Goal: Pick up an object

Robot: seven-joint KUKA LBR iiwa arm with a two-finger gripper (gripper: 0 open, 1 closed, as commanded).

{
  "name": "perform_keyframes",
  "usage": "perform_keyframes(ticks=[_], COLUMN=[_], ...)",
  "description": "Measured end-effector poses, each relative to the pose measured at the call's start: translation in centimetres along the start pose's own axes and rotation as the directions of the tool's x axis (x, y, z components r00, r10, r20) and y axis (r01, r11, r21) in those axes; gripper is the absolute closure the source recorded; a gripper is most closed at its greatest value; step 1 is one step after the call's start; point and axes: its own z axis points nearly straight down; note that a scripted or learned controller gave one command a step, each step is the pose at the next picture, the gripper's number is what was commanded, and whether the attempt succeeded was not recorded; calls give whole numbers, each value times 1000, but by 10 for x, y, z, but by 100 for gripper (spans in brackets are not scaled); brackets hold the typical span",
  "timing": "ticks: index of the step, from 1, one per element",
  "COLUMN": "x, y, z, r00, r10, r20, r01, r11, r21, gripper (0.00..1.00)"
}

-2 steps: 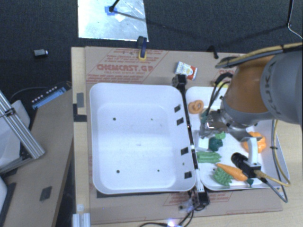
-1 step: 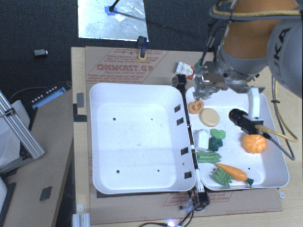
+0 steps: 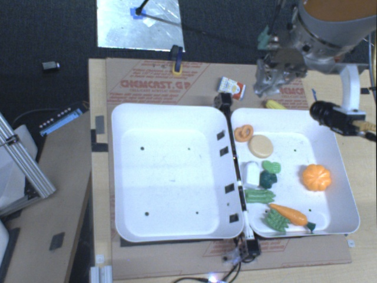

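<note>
Gripper [image 3: 272, 81] hangs above the right bin's [image 3: 344, 175] far edge, over the surface; whether it is clenched or released I cannot tell, and nothing shows in it. Candidates crowd the bin's left side: orange slice [image 3: 243, 133], carrot [image 3: 288, 214], pumpkin [image 3: 316, 177] apart, easiest to reach.

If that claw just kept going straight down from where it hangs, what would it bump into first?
Probably the cardboard sheet just behind the right bin's far rim, near the small yellow piece. The gripper hangs above there, but from this slanted view depth is uncertain.
</note>
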Motion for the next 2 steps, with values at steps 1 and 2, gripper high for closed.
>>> perform_keyframes(ticks=[1, 2], x=[13, 52], y=[-28, -26], z=[179, 75], r00=[1000, 1000], r10=[6, 1], r20=[7, 1], r01=[-6, -1], r11=[999, 1000], r21=[34, 9], gripper=[100, 100])
